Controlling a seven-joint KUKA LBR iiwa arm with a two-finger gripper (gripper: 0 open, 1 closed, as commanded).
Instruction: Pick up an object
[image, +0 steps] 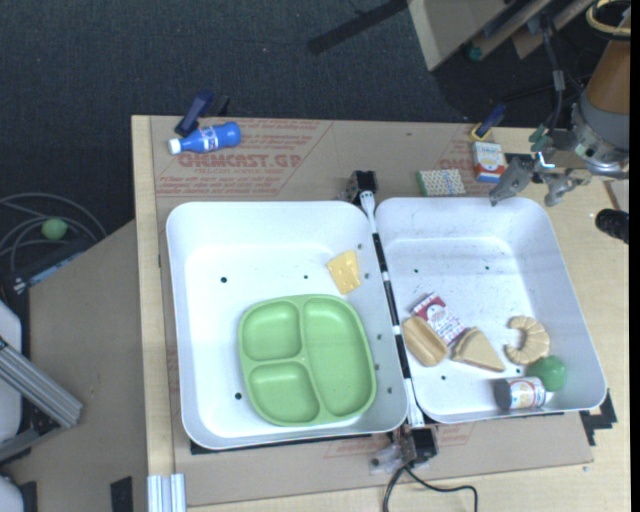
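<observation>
2 white bins (200, 330); hand (532, 178) above bench.

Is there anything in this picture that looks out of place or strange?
Yes. A blue and white bottle lies on its side on the bench, behind the left bin, outside both bins. Two small packets also lie on the bench behind the right bin. Nothing looks spilled or broken.

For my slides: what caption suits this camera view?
Tool above right bin's far rim; toys lie near its front, green tray in left bin.
</observation>
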